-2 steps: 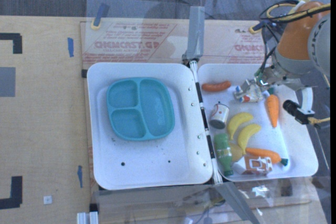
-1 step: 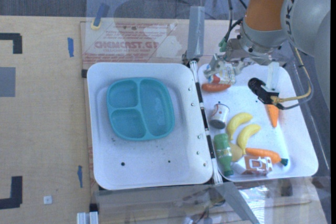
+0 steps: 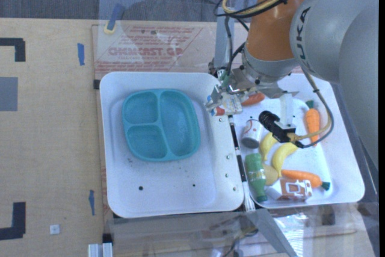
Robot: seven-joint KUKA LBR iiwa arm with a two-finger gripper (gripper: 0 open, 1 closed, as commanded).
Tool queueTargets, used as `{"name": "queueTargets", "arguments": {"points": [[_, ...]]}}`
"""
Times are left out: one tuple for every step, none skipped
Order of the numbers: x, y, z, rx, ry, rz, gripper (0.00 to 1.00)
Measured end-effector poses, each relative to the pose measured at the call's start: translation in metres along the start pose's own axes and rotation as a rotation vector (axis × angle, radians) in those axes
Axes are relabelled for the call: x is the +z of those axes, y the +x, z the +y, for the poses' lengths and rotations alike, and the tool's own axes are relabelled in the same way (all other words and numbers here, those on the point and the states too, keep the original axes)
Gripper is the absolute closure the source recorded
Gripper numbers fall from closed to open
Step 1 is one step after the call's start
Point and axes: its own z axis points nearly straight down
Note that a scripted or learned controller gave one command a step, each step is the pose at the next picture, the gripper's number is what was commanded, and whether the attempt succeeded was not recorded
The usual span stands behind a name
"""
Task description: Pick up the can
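A: Camera view, what's the count?

B: One can (image 3: pixel 251 133), in the right bin (image 3: pixel 346 156) near its left wall. With it are two carrots (image 3: pixel 311 120), at least two bananas (image 3: pixel 284 153), one green bottle (image 3: pixel 256 175) and one carton (image 3: pixel 295 189). The left bin (image 3: pixel 162 180) has one teal plate (image 3: pixel 161 124).

A: And the claw?

B: The gripper (image 3: pixel 225 99) hangs at the can's 11 o'clock, over the wall between the bins. Spread or pressed together, I can't tell. The bananas crowd the can at 4 o'clock and the bottle lies at 6.
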Motion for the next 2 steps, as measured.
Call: {"name": "queueTargets", "arguments": {"points": [[0.000,-0.069,-0.072,0.091,0.000,0.000,1.00],[0.001,-0.001,-0.100,-0.054,0.001,0.001,1.00]]}}
